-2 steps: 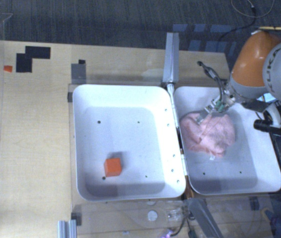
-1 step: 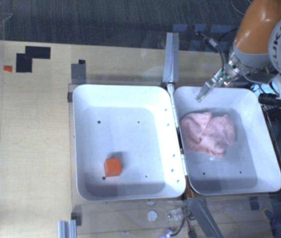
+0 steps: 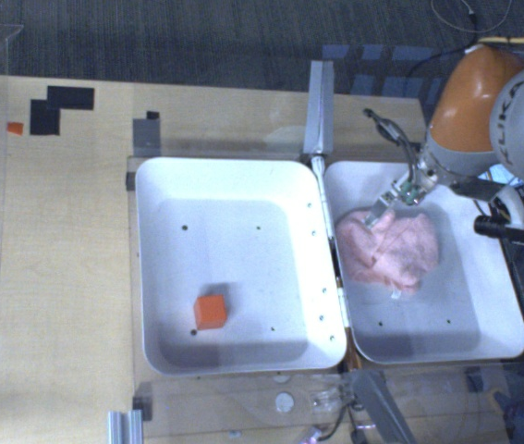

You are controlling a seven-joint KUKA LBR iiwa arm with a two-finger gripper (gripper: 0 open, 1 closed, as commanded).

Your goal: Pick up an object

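A crumpled pink cloth [image 3: 391,250] lies in the right bin [image 3: 483,331], near its left wall. My gripper [image 3: 393,202] hangs over the cloth's upper edge, tilted down to the left, its tip at or just touching the fabric. A small orange cube [image 3: 211,312] rests in the left bin [image 3: 243,202], near the front left corner, far from the gripper. The arm's orange band [image 3: 469,100] and grey wrist sit above the right bin's back right part.
A metal divider post [image 3: 317,109] rises between the two bins at the back. Black blocks [image 3: 58,107] and a small orange marker [image 3: 14,129] lie on the bench at the far left. Cables run behind the arm.
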